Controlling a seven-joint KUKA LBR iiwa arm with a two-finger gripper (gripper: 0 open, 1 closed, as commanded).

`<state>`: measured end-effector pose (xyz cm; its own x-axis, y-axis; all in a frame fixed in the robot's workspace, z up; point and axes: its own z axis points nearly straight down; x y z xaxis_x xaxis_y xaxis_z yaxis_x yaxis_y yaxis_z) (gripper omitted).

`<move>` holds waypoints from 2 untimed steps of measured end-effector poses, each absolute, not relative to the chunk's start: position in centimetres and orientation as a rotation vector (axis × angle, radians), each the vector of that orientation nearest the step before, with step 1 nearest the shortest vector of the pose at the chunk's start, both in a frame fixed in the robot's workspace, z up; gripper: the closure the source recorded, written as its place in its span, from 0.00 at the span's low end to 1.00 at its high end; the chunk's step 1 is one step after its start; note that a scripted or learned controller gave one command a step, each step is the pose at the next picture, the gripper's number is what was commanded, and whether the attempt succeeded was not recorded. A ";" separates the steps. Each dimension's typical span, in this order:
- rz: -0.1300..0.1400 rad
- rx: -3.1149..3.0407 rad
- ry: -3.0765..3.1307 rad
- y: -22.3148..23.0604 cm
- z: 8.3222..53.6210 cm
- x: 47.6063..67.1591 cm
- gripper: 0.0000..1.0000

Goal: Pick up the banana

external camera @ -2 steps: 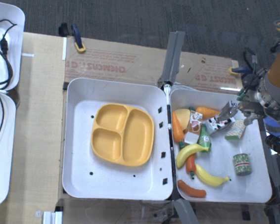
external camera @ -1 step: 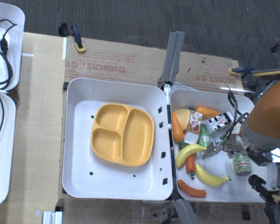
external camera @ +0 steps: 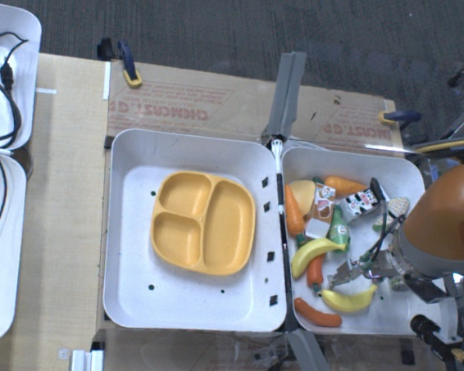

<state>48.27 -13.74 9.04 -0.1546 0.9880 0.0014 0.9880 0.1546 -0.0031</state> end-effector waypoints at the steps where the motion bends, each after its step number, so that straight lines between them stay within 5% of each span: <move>1: -0.013 -2.039 -2.374 -17.3 9.1 48.0 0.00; 2: 0.002 -2.148 -2.288 -14.1 9.0 47.7 0.00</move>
